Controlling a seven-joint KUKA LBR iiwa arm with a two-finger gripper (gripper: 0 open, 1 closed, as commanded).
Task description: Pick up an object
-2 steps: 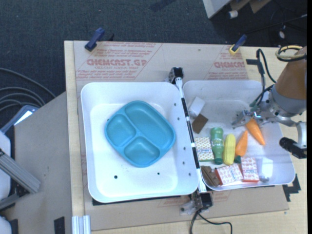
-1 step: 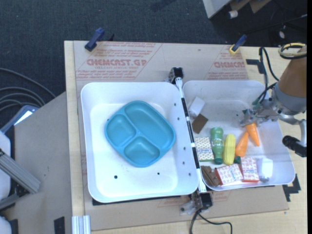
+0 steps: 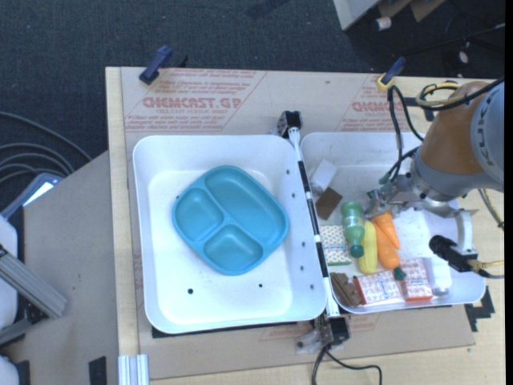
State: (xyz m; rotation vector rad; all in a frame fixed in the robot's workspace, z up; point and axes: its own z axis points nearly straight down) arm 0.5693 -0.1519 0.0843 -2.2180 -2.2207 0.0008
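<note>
So there are two white bins on the bench. The left bin [image 3: 152,215] has one thing in it, a light blue divided plate [image 3: 231,219] with three compartments, sitting a bit rotated near the middle.

The right bin [image 3: 353,147] is where all the clutter is. The arm [image 3: 457,147] comes in from the right, grey with that orange band, and the gripper [image 3: 388,201] is down low over the pile, right above the top end of a carrot [image 3: 387,241]. The carrot is plain orange, tapered, lying roughly lengthwise toward the front of the bin. Just beside it on the left is a yellow corn cob [image 3: 369,247], about the same length, looks to be touching the carrot. Left of that is a small green bottle [image 3: 352,221] with a paler cap end.

Whether the claw is open or closed, honestly can't tell, the wrist blocks the tips from this angle. Nothing can be seen gripped.

Other bits: a brown block [image 3: 328,204] and a small white box [image 3: 323,173] near the divider, a greenish patterned packet [image 3: 333,241] under the bottle, and along the front edge a couple of red and white snack packets [image 3: 397,285] next to a dark brown piece [image 3: 342,285].
</note>
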